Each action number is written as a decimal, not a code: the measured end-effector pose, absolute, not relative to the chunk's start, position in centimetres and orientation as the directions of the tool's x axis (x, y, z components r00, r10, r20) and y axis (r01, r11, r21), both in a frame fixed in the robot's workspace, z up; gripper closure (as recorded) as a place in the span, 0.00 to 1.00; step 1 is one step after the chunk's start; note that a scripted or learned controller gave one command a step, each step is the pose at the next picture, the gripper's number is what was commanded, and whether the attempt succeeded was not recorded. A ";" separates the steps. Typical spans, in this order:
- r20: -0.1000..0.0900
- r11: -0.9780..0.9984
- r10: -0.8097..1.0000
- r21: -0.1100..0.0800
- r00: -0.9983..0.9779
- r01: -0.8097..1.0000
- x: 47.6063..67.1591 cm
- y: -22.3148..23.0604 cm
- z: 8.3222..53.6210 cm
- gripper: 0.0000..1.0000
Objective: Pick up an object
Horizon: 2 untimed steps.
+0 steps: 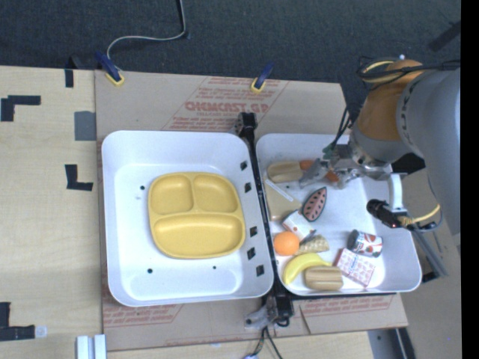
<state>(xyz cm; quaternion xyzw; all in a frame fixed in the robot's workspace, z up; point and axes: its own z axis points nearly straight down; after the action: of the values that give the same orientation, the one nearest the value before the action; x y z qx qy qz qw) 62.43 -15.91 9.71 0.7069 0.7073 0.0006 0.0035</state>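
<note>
The right bin (404,271) holds several small items: a tan bread-like piece (282,172), a dark red slice with seeds (315,204), an orange (285,243), a banana (301,265), a brown bun (323,278), a small can (364,243) and a red-and-white packet (355,267). My gripper (328,175) hangs low over the back of this bin, just right of the tan piece and above the red slice. Its fingers stand spread, with nothing visibly between them. A small orange-red bit (306,164) lies by the left finger.
The left bin (123,163) carries a yellow divided plate (197,214). A black clip divider (253,193) joins the two bins. The grey arm (419,126) covers the right bin's far right corner. A white box (293,221) lies near the orange.
</note>
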 end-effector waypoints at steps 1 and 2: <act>-0.001 0.001 1.000 0.002 -0.001 1.000 66.9 -15.0 8.6 0.00; -0.004 0.003 1.000 0.004 -0.003 1.000 66.9 -15.1 9.6 1.00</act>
<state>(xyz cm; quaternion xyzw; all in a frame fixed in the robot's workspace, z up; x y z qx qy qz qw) 66.93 -15.10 9.64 0.7061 0.7081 0.0000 0.0030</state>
